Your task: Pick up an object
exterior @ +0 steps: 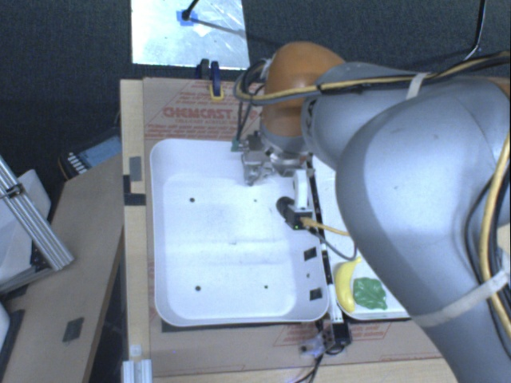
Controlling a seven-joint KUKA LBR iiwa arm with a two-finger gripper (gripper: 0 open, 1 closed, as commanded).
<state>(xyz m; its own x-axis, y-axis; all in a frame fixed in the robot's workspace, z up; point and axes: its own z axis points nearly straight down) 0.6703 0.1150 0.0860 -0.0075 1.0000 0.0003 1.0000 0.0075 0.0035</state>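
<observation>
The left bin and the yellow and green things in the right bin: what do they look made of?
Left bin: likely moulded plastic, smooth white, semi-gloss; its rounded corners and soft sheen suggest this. Yellow object: curved, smooth and slightly glossy, probably plastic or rubber. Green object: bumpy, matte surface, perhaps soft plastic or foam; too small to be sure. The gripper hangs over the left bin's far edge.

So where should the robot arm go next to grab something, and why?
Probably swing right, toward the right bin. The gripper sits at the far edge of the left bin, and I see nothing to pick up beneath it. The yellow object and green object lie at the right bin's near end, partly hidden by the arm.
</observation>
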